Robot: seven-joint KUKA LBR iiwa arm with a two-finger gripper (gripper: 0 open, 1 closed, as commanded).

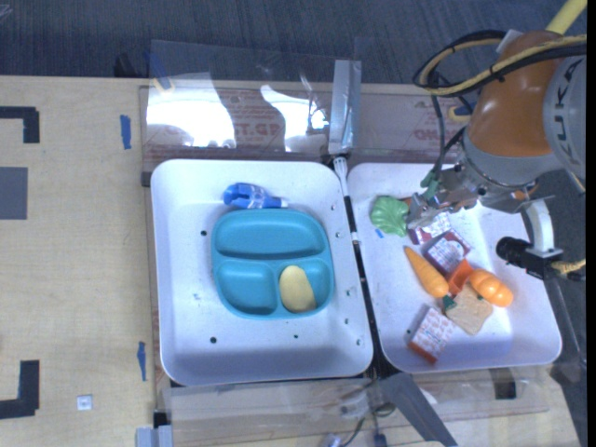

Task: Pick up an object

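Observation:
My gripper point(426, 209) hangs low in the right bin point(531, 343), at its upper middle. Its tip sits right beside a green leafy toy point(388, 214) on the left and above a dark purple packet point(445, 249). An orange carrot point(426, 272) lies just below. Further right lie an orange fruit-like toy point(491, 288), a tan bread slice point(469, 314) and a small red-and-white box point(430, 333). I cannot make out anything between the gripper's tips.
The left bin point(177, 277) holds a blue divided tray point(233, 287) with a yellow potato-like toy point(297, 288) in its lower right compartment. A small blue object point(250, 196) lies above the tray. A clear panel and metal post stand behind the bins.

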